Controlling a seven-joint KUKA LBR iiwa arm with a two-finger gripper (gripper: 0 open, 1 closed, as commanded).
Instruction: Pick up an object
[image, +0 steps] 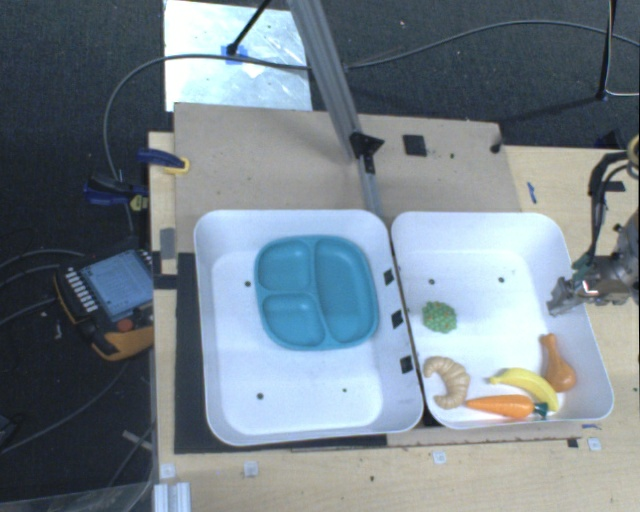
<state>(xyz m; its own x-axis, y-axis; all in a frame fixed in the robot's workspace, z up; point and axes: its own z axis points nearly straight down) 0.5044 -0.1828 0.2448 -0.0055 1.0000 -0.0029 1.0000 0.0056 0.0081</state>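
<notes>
The right bin (480, 240) holds a green broccoli piece (439, 317) near its middle left. Along its front lie a tan croissant (447, 380), an orange carrot (500, 406), a yellow banana (525, 384) and a brown drumstick (557, 364). My gripper (568, 292) hangs at the bin's right rim, above and a little behind the drumstick, apart from all the items. Nothing shows between its fingers.
The left bin (230, 400) bears a blue three-compartment plate (315, 291). A grey pole (335, 90) slants in from the top toward the gap between the bins. Cables, clamps and a handheld device (110, 295) lie left of the bench.
</notes>
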